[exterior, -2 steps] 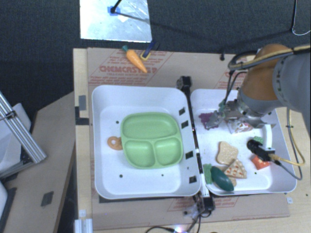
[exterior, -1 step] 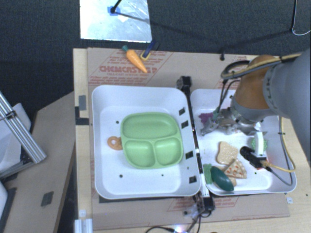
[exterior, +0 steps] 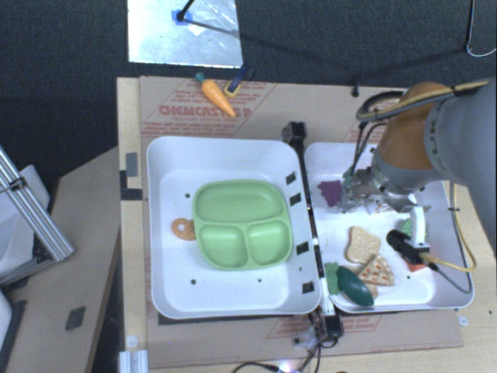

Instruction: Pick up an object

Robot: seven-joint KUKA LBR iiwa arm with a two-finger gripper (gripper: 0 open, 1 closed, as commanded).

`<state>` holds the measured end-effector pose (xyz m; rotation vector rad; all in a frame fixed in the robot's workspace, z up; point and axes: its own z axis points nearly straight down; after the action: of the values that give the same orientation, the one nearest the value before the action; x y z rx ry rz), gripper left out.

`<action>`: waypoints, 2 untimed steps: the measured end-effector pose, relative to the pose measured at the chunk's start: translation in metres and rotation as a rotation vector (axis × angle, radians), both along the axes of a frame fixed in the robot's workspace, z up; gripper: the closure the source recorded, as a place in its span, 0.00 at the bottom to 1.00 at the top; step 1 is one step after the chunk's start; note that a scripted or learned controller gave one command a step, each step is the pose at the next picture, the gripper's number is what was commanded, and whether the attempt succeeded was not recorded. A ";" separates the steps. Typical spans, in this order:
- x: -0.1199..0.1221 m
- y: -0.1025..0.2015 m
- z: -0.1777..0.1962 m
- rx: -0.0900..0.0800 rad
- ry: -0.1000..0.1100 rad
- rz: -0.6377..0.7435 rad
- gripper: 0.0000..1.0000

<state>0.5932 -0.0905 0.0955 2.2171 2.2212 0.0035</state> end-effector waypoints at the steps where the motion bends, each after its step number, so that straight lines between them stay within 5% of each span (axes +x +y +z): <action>1: -0.007 0.005 0.051 0.000 -0.001 0.002 1.00; 2: 0.001 0.009 0.113 0.000 -0.004 0.003 1.00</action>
<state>0.5939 -0.0811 0.2085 2.2116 2.2221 0.0084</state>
